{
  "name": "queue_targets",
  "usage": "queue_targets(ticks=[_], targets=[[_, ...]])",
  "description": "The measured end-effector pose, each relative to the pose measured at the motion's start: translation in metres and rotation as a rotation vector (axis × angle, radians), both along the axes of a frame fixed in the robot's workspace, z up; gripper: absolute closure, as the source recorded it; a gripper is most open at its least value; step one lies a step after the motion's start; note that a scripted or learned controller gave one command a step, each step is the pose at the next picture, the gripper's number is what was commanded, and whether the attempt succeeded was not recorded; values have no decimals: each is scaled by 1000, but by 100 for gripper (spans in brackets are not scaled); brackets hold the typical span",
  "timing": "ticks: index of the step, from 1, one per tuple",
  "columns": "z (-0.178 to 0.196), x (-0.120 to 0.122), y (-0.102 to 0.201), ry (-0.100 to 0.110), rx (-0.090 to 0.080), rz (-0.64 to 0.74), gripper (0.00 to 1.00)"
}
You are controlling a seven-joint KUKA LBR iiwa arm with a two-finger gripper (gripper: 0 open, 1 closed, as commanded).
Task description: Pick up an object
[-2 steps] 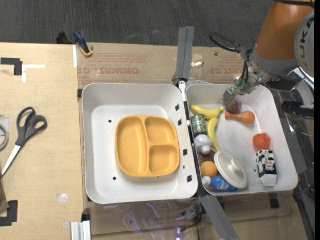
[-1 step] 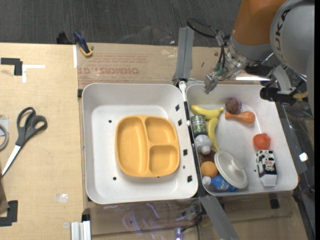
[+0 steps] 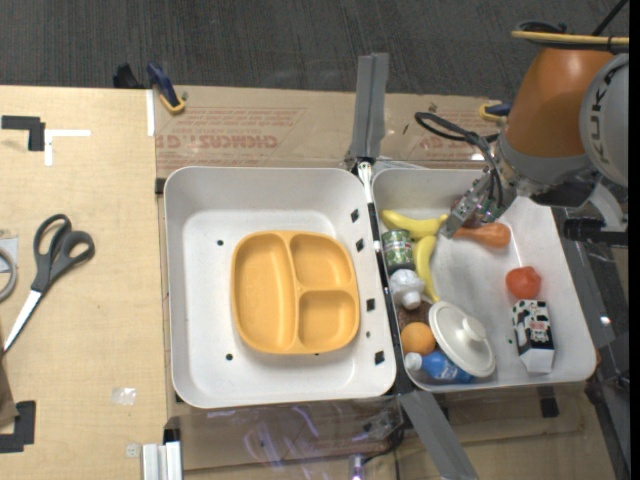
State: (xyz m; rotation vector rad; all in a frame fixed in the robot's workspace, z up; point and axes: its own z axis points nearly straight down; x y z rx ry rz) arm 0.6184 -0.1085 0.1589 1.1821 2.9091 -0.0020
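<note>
The worktop (image 3: 90, 348) has two bins. In the right bin (image 3: 570, 368), the end effector (image 3: 470, 211) sits just beside the orange toy (image 3: 488, 234), probably to grab it; I cannot tell its grip.

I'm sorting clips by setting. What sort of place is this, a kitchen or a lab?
Most likely a robotics lab bench: a grey and orange arm reaches over two white bins, one bin holds toy food like a banana, and scissors lie on the bare wooden top.

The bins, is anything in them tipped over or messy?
A little. The milk carton lies on its side in the right bin, and the toys by that bin's left wall are jumbled, with a silver lid lying over a blue thing.
</note>
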Motion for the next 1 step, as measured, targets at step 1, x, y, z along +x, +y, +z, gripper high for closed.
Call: queue_targets(ticks=[1], targets=[[74, 6, 25, -2, 0, 16, 100]])
